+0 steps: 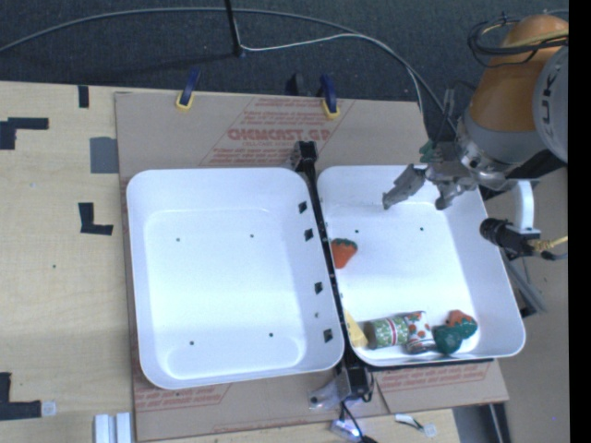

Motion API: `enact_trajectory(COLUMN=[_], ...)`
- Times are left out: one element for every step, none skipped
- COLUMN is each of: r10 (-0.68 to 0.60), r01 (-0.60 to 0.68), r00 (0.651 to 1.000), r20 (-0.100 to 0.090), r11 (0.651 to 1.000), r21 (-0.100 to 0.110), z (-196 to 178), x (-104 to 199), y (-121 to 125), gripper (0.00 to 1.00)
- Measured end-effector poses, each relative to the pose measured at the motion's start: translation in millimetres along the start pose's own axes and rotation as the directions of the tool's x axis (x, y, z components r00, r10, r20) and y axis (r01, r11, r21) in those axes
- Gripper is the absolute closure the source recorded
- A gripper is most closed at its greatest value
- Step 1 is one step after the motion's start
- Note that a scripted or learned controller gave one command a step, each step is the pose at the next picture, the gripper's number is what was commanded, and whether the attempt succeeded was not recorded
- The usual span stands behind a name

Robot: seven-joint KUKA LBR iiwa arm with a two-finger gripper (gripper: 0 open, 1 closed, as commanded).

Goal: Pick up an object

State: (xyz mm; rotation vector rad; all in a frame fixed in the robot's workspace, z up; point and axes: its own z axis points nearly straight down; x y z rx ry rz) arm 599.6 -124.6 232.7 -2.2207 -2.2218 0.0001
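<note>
Wooden and pale, the surface (55,275) carries a cardboard sheet (268,127) under two shallow white bins set side by side. Of these, the left bin (148,201) lies toward nine o'clock and the right bin (462,247) toward three o'clock, their inner rims touching along a dark clipped seam. My arm (517,90), grey with an orange band, comes in from about two o'clock and hangs over the far corner of the right bin. My tool (423,190) sits above that bin's upper part with its two fingers spread apart and nothing between them. Along the right bin's near wall, toward five o'clock, lies a printed can (395,330) on its side, with a yellow strip (355,330) just beside it at its nine o'clock end. A teal and orange toy (454,332) touches the can's three o'clock end. Smallest is an orange strawberry-like piece (343,252), near the seam and well apart from my tool.
</note>
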Motion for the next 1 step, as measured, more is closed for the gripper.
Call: enact_trajectory(r10=[-0.005], r01=[0.005], r00=[1.0], r20=[-0.001], r11=[1.0], r21=[0.008], z=[84.6], x=[-34.1], y=[-32.9], gripper=[0.0])
